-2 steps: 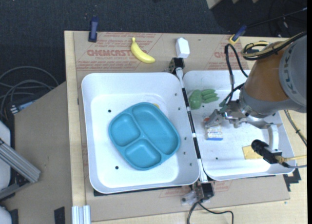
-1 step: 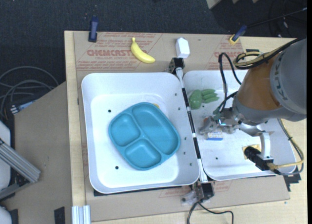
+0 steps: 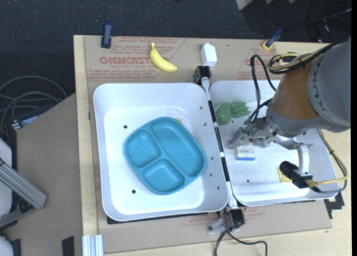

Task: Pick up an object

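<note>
My gripper [image 3: 244,138] hangs low over the left part of the right bin [image 3: 268,191], with the arm coming in from the right. Just below its tip lies a small white packet with a blue stripe [image 3: 245,153] on the bin floor; whether the gripper touches it is unclear. A green soft toy [image 3: 230,111] lies a little behind the gripper, near the bin's left wall. In the left bin [image 3: 111,115] a blue divided plate [image 3: 163,155] lies flat in the middle.
A yellow banana [image 3: 162,59] and a small white block [image 3: 208,54] lie on the cardboard bench top behind the bins. A metal divider with clamps [image 3: 215,132] runs between the two bins. Blue clips sit at the bench's back edge.
</note>
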Robot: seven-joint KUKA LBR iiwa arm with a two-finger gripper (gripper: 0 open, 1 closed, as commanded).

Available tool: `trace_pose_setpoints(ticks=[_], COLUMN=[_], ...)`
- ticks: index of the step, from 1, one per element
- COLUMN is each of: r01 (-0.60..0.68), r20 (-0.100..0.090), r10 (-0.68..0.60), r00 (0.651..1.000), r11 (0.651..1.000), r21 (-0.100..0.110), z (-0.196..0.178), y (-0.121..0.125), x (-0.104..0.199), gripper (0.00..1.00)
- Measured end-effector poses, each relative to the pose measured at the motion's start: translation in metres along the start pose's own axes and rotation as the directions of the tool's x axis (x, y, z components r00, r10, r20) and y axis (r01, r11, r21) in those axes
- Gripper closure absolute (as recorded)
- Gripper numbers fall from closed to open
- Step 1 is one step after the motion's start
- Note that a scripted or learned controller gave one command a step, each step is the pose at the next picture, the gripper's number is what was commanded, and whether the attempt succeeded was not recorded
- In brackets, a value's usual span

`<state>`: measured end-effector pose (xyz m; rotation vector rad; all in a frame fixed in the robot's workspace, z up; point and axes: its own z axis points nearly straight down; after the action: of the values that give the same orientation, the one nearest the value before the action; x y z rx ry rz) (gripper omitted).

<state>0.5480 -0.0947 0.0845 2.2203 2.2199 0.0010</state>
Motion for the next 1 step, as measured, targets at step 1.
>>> trace_pose_setpoints(ticks=[1], r01=[0.0], r20=[0.001], r10=[0.0], r00=[1.0], r11=[1.0], r21=[-0.002], z=[-0.0098], y=[0.0003], x=[0.0001], gripper=[1.0])
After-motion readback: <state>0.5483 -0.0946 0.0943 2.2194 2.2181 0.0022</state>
